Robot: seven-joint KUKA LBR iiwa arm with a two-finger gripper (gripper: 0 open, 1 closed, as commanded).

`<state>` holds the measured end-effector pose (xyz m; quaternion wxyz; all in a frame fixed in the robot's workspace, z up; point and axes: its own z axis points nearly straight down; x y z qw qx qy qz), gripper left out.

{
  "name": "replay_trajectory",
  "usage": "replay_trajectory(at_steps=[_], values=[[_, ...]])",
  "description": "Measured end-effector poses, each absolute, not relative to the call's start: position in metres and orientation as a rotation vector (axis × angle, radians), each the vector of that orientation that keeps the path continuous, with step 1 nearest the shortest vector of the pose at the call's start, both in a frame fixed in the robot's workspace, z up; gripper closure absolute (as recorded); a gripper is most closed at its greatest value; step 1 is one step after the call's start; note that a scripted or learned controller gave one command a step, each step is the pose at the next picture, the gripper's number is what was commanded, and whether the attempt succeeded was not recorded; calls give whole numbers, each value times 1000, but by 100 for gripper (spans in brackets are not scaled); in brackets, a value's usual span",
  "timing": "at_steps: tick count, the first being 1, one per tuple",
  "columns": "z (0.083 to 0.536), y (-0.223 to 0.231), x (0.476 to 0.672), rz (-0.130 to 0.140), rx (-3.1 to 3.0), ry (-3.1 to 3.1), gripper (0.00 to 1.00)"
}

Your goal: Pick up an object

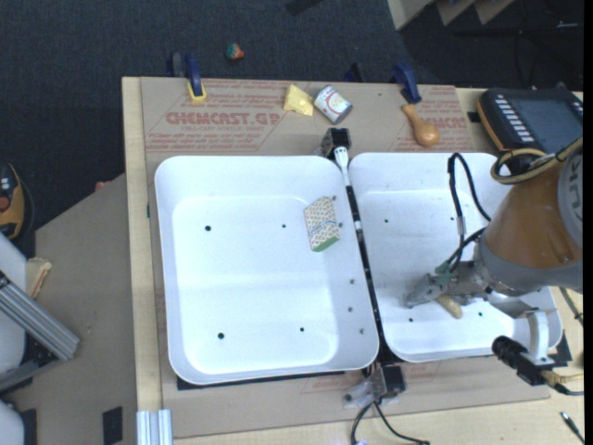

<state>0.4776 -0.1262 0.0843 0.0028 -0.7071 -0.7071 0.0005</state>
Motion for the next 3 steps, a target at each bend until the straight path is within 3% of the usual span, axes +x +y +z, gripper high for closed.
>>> replay_trajectory(at_steps=[1, 2, 3], values=[[85, -108, 544, -6, -2220, -2230, 0], [283, -55, 588, -23, -2224, -2241, 0], [353, 65, 603, -19, -2209, -2241, 0]])
